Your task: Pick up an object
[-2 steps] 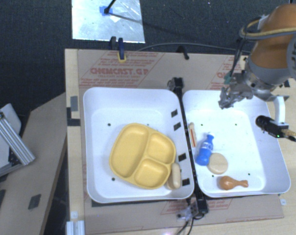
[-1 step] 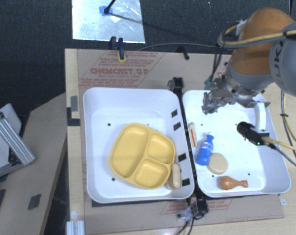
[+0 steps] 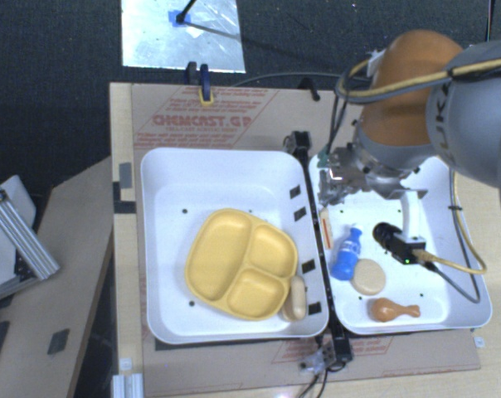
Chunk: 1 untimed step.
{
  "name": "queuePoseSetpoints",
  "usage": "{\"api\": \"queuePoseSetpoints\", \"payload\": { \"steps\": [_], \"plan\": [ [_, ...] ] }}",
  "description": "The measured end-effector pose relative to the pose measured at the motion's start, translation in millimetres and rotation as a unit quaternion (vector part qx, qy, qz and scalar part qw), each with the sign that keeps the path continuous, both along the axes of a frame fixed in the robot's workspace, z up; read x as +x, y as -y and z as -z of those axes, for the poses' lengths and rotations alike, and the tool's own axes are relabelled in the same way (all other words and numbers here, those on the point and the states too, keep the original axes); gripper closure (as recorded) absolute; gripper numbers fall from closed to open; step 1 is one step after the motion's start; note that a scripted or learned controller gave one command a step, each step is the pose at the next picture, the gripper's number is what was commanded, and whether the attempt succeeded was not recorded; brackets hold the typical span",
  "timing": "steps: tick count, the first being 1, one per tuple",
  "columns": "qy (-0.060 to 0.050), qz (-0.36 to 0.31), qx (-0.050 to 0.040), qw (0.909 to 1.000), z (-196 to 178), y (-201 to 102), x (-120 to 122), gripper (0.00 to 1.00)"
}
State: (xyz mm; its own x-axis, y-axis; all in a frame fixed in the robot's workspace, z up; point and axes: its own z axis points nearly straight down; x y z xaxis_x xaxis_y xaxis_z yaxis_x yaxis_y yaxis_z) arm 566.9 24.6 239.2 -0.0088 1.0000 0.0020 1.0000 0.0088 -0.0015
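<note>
— Looking at the shallow white bin [image 3: 462, 276] on the view's right, we find the end effector [image 3: 333, 182] low over its upper-left corner, close to the wall where the two bins meet. Can we say whether it is apart or together?

— We cannot tell. The grey arm with its orange band [image 3: 408, 81] hangs over it and hides most of it from us.

— And where are the things to pick?

— We count three in that same bin, toward its near side. A small blue plastic bottle [image 3: 347, 255] lies just below the end effector and apart from it. A round pale-beige disc [image 3: 368, 276] sits just beside the bottle's lower right, and a brown toy drumstick [image 3: 391, 309] lies near the front wall.

— What do we have in the other shallow white bin [image 3: 163, 222]?

— A yellow plastic plate with three compartments [image 3: 242, 262] lies flat in its middle, and a tan oblong roll [image 3: 296, 297] rests against the plate's lower-right edge.
</note>
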Motion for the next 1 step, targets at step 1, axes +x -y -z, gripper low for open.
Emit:
{"api": "queuePoseSetpoints", "payload": {
  "steps": [1],
  "plan": [
    [0.001, -0.001, 0.0004, 1.0, -6.8, -52.4, -12.9, 1.0]
  ]
}}
